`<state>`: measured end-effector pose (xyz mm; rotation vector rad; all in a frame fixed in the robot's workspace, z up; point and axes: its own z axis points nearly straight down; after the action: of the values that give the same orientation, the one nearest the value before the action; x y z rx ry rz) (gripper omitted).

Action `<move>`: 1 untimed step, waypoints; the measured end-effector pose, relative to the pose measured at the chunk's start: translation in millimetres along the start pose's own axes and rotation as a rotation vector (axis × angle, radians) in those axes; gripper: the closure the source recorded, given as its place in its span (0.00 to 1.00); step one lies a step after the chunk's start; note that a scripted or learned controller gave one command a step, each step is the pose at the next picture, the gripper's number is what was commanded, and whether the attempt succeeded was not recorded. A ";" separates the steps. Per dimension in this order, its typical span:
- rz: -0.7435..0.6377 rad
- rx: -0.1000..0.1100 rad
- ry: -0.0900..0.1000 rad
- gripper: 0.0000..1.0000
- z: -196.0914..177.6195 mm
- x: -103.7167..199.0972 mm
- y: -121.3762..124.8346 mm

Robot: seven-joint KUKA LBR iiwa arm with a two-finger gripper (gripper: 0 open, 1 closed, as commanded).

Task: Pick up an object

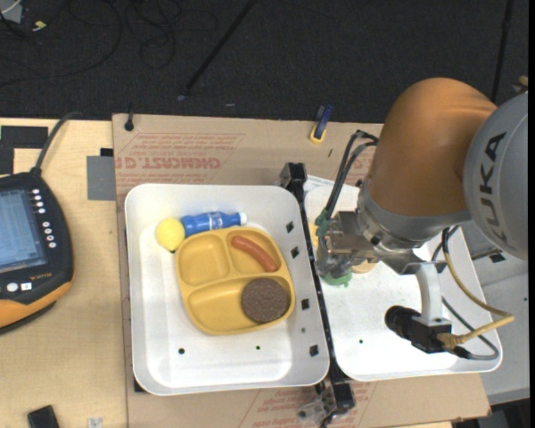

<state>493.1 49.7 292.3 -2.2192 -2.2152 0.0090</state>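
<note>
My gripper (pixel 337 259) hangs low over the left part of the right bin (pixel 374 355), close to the divider between the bins. Just under it a small green object (pixel 339 279) peeks out; whether it is touched I cannot tell. A bit of a yellow thing (pixel 321 231) and of a tan thing (pixel 367 267) show beside the gripper, mostly hidden by the arm. In the left bin (pixel 214 364) lies a yellow compartment tray (pixel 205 306) holding a red sausage (pixel 254 251) and a brown round patty (pixel 265 300). A yellow ball (pixel 168 233) and a blue bottle (pixel 210 222) lie behind the tray.
The big arm body (pixel 428 159) covers the back of the right bin. A teach pendant (pixel 18 248) lies on the bench at far left. A blue-and-yellow clip (pixel 320 125) sits on the cardboard behind the bins.
</note>
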 end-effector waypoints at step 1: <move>0.000 -0.015 0.000 1.00 -97.4 -37.7 -18.0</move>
<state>475.8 12.0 389.8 -2.2272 -2.2226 -0.0078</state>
